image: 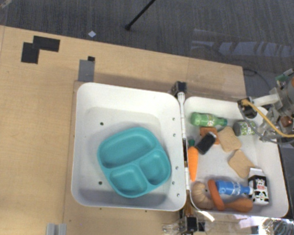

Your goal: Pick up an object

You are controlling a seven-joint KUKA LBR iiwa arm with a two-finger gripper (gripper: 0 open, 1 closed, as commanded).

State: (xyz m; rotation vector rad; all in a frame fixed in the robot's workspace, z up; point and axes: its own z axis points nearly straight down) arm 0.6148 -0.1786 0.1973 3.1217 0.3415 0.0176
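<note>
Right bin — green bottle near gripper

No lettering can be read: the label on the green bottle at twelve o'clock in the right bin, the blue bottle toward six and the black-and-white carton at five are too small.

The light was bright and even. Soft grey shadows lay in the left bin. Everything looked a bit fuzzy.
</note>
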